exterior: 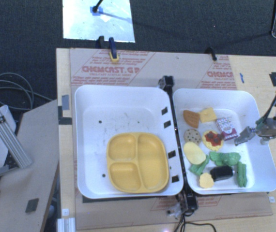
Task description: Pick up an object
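Observation:
The right bin (pixel 254 105) holds several toy foods. Among them are a brown toast (pixel 191 117), a yellow cheese wedge (pixel 207 115), a red and white packet (pixel 226 126), a speckled cookie (pixel 192 136) and a small pizza (pixel 213 139). Nearer the front lie a pale yellow oval (pixel 194 152), green leafy pieces (pixel 225 157), a black block (pixel 221 173) and a green pod (pixel 241 174). My gripper (pixel 244 136) reaches in from the right, low over the bin, just right of the packet and pizza. I see nothing in it.
The left bin (pixel 123 105) holds a yellow divided plate (pixel 138 161) at its front. A black divider with clips (pixel 169 124) runs between the bins. Clamps (pixel 113 50) stand at the bench's back edge.

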Action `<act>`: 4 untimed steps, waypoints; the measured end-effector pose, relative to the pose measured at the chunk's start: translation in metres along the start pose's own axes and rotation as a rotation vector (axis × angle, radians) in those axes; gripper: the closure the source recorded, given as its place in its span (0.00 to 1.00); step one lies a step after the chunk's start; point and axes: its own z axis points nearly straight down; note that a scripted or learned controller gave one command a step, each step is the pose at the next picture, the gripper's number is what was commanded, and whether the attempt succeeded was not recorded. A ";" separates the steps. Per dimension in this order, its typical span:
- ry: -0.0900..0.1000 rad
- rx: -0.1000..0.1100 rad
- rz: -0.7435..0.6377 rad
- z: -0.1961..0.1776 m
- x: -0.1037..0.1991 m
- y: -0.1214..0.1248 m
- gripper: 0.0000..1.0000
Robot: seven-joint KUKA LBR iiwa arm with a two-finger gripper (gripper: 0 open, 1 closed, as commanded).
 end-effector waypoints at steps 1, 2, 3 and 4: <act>0.001 -0.003 -0.004 0.105 0.008 0.051 0.00; -0.001 -0.002 -0.010 0.098 0.040 0.140 0.00; -0.001 -0.010 -0.006 0.087 0.038 0.139 1.00; -0.001 -0.008 -0.008 0.087 0.039 0.139 0.00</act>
